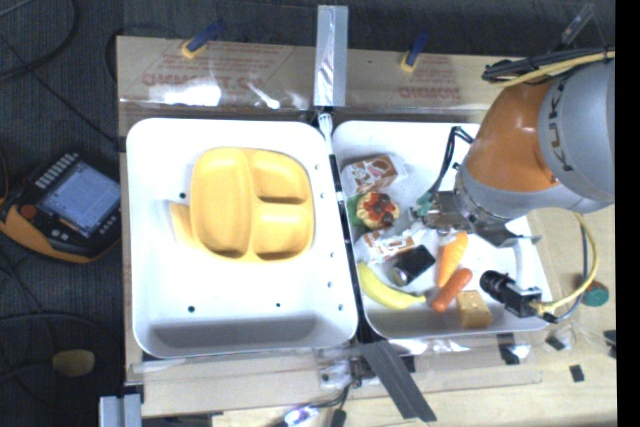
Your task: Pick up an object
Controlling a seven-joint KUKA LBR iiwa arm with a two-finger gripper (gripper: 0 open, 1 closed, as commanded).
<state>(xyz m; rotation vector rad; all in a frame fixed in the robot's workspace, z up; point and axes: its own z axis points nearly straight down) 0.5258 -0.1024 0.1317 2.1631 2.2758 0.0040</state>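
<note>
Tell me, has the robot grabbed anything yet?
Not that the picture shows. The arm has reached over the right bin, above the carrot, banana and snack packets. Those items lie in the bin, so the grabbing and lifting are left.

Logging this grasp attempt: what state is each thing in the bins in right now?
Yellow divided plastic tray: right way up, in left white bin.
Yellow banana: lying flat, right white bin.
Orange carrot: lying flat, ungrasped.
Tan block: resting by front wall.
Gripper: low over the pile.
</note>
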